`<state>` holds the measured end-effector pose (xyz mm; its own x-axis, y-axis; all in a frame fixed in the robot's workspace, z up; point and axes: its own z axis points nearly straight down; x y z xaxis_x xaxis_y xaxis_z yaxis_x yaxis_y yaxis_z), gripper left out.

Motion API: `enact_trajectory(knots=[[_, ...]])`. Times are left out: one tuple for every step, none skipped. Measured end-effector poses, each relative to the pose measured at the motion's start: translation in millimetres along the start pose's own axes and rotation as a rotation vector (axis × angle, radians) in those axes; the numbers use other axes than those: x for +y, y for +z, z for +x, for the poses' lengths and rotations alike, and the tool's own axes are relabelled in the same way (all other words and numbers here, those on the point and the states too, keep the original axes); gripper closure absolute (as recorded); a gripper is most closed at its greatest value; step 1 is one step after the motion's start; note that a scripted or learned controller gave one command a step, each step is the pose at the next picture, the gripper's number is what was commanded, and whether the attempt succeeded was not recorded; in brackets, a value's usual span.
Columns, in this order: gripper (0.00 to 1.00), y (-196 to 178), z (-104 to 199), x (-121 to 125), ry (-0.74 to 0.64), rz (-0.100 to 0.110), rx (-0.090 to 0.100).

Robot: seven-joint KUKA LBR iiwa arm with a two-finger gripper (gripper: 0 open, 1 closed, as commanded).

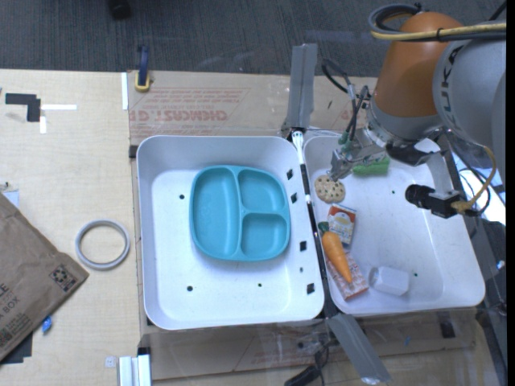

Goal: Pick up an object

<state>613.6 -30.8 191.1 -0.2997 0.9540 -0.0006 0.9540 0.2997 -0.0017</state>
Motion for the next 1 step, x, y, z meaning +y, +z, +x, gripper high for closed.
enact_trajectory(knots=[[1.0, -56.2, -48.4, -45.0, -0.059, -0.002, -0.002]])
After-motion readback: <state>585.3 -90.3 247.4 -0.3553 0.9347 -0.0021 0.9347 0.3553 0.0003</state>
